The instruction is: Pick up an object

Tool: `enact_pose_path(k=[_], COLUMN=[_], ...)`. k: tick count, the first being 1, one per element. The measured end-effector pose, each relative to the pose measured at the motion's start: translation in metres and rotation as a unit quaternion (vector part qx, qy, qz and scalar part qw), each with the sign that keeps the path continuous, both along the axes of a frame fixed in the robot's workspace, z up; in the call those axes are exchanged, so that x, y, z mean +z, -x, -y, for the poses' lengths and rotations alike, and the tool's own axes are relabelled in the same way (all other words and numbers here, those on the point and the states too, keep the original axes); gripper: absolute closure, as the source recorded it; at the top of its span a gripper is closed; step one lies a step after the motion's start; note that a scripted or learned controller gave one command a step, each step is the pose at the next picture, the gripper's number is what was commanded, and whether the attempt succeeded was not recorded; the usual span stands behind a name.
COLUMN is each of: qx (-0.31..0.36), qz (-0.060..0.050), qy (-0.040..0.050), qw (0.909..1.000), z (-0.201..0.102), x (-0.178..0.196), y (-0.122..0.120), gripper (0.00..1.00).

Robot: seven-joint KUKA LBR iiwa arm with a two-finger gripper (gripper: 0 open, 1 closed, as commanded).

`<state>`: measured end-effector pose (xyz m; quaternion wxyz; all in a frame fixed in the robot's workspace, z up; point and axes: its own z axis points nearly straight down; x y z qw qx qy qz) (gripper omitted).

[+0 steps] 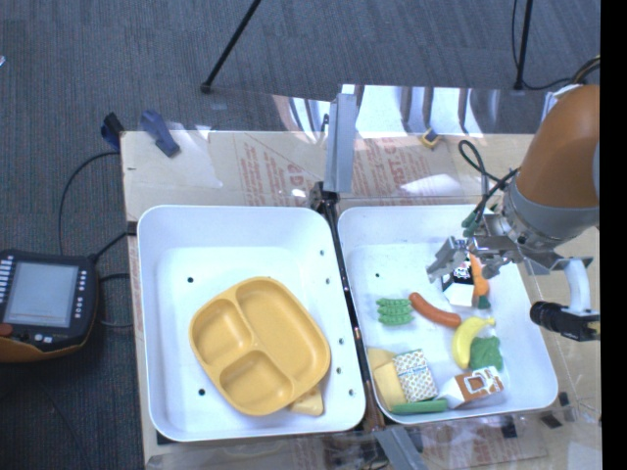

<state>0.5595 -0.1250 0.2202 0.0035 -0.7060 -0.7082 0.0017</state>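
The right bin (364, 233) holds several toy foods: a green pea pod (395, 309), a red sausage (434, 310), a yellow banana (468, 339), broccoli (486, 352), a cheese wedge (382, 376), a patterned box (415, 375), an orange-and-white carton (480, 387) and a green bean (421, 407). My gripper (465, 262) hangs over the bin's upper right part. An orange carrot (479, 278) and a small black-and-white item (458, 280) show right at its tip. Whether either one is held or lies below is unclear.
The left bin (167, 253) carries a yellow divided plate (259, 346) with a yellow piece (309, 405) poking out under its lower edge. A metal post (339, 150) rises behind the bins' shared wall. A handheld pendant (41, 302) lies on the floor at left.
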Motion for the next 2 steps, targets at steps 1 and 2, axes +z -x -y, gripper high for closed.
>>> enact_pose_path(k=[1, 2], qx=[0.093, 0.288], qz=[0.000, 0.003], qy=[-0.0008, -0.0008], qw=[0.9957, 0.9577], z=[-0.017, -0.004], x=[-0.135, -0.135], y=[0.045, -0.049], gripper=[0.00, 0.00])
